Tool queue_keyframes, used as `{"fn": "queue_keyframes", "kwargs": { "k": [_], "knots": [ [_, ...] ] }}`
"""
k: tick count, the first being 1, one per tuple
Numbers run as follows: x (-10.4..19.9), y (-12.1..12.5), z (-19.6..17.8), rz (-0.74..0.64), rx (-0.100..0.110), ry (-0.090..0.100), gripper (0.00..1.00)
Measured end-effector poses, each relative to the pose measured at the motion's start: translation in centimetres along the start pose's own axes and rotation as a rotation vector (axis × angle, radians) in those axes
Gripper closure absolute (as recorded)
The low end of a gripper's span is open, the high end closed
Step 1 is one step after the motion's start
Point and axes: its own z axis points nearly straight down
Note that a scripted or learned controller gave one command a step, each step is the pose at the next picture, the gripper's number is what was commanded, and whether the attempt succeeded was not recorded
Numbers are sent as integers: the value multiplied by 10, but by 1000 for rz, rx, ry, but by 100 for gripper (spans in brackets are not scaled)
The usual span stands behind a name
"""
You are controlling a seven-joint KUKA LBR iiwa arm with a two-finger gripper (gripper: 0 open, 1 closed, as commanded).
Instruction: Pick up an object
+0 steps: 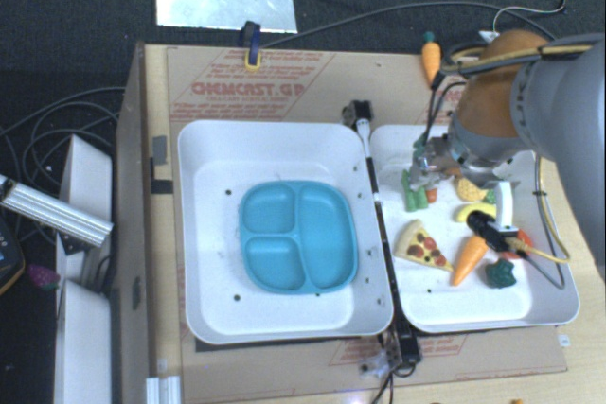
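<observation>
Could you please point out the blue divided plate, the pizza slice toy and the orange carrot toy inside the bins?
blue divided plate [298,237], camera view, central ridge.
pizza slice toy [423,246], camera view, topping face.
orange carrot toy [467,259], camera view, mid-body.

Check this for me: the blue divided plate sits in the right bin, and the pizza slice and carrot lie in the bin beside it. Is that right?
Not quite. The camera view shows the blue divided plate in the left bin, not the right one. The rest holds: the pizza slice and carrot lie in the bin beside it, the right bin.
</observation>
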Motion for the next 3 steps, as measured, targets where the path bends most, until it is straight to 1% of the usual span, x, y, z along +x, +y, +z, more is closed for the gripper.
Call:
{"fn": "queue_keyframes", "kwargs": {
  "k": [1, 2, 3],
  "knots": [
    [0, 0, 0, 0, 1, 0, 0],
    [0, 1, -10, -1, -2, 0, 100],
    [0, 1, -10, -1, -1, 0, 0]
  ]
}}
